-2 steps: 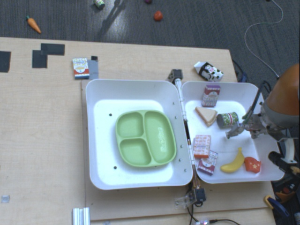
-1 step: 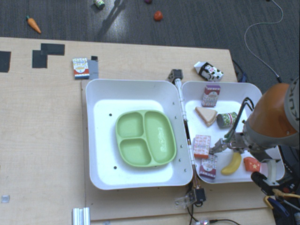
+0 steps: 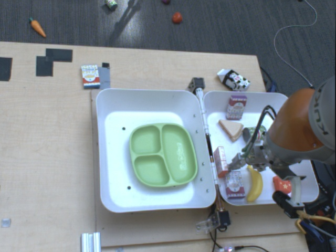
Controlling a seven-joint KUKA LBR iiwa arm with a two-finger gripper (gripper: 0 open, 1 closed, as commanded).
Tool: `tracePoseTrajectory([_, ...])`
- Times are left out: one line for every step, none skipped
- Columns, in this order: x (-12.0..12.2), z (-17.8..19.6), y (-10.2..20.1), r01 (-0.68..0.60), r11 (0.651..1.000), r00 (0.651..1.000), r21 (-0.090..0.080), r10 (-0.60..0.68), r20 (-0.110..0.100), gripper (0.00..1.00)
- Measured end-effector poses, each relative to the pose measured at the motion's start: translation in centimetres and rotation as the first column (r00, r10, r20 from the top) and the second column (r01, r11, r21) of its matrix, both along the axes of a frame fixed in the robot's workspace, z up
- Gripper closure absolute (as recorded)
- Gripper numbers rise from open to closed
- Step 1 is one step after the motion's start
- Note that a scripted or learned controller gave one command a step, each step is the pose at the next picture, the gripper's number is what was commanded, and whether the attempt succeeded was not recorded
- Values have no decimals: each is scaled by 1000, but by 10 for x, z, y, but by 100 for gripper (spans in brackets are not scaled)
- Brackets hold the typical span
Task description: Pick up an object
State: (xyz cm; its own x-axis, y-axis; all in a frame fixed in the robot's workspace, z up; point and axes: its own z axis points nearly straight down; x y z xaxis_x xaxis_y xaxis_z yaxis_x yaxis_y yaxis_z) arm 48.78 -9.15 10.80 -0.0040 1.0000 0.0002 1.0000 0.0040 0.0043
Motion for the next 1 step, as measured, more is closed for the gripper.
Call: tracePoseTrajectory([2,-20,7,3,1000,1000,-4,-3,8,0])
